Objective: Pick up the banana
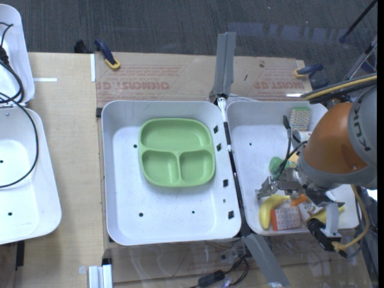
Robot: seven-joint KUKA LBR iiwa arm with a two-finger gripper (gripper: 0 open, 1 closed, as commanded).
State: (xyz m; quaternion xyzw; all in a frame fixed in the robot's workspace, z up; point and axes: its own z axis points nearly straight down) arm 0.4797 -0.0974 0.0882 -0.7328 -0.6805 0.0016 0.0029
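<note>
I see the gripper above the banana in the right bin — jaw state unclear. Risk: neighbouring clutter — I may snag the packet.

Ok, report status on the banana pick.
Claw low in right bin, just above banana. Banana on bin floor. Small box touching it.
</note>
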